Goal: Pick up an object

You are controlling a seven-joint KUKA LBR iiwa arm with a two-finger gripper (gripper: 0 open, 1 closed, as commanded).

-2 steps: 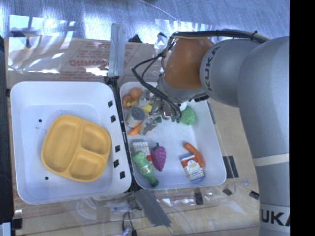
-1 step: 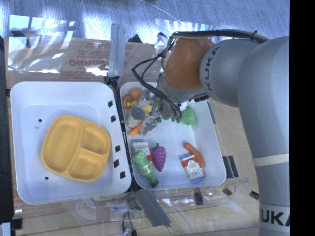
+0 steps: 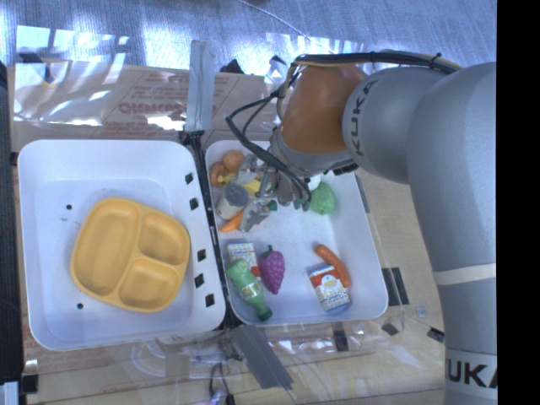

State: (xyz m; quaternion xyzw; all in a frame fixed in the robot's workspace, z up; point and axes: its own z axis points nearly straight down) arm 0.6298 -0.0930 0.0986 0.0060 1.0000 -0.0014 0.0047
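Nearest the lower edge, the right bin (image 3: 371, 285) holds a green plastic bottle (image 3: 247, 283) lying at about 7 o'clock in it, with a small printed carton (image 3: 241, 251) just above and a purple bunch of toy grapes (image 3: 272, 267) touching the bottle's right side. Toward 5 o'clock sit a small can with a red and blue label (image 3: 330, 289), its writing too small to read, and an orange carrot-shaped toy (image 3: 332, 261) just beside it. In the left bin (image 3: 42, 175) lies a yellow tray (image 3: 130, 252) with three compartments, smooth and rounded at the corners. Farther up the right bin, a green knobbly toy vegetable (image 3: 321, 199) rests at 2 o'clock, and a clutter of small orange, grey and yellow toys (image 3: 232, 188) crowds the 10 o'clock corner. The end effector (image 3: 272, 194) hangs over that clutter, wrapped in black cables; whether it is apart or together I cannot tell. Behind it the grey arm (image 3: 422, 133) reads "KUKA". Beyond the bins, flattened cardboard (image 3: 152, 99) with faint red print lies on the worktop (image 3: 101, 7).
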